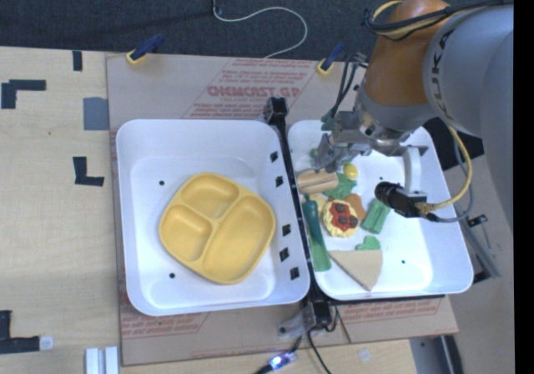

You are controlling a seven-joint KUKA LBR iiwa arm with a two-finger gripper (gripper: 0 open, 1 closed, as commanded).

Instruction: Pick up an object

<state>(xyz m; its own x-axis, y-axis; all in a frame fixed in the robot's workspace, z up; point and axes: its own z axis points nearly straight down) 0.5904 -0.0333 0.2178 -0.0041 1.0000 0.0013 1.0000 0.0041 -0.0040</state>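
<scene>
While my gripper (334,155) hangs over the right bin (434,272), the wooden stick (317,181) lies just below; grip state I cannot tell.

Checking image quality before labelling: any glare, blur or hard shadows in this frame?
Camera view: lighting even, shadows soft; slight bright washout on the right bin floor; yellow tray reads cleanly; small toys under the gripper look soft and crowded, hard to separate; the near arm is slightly blurred.

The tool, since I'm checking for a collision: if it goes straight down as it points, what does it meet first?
Probably the tan roll at the right bin's left side, just under the tool. Depth is unclear from this slant, so the green piece beside it could come first.
</scene>
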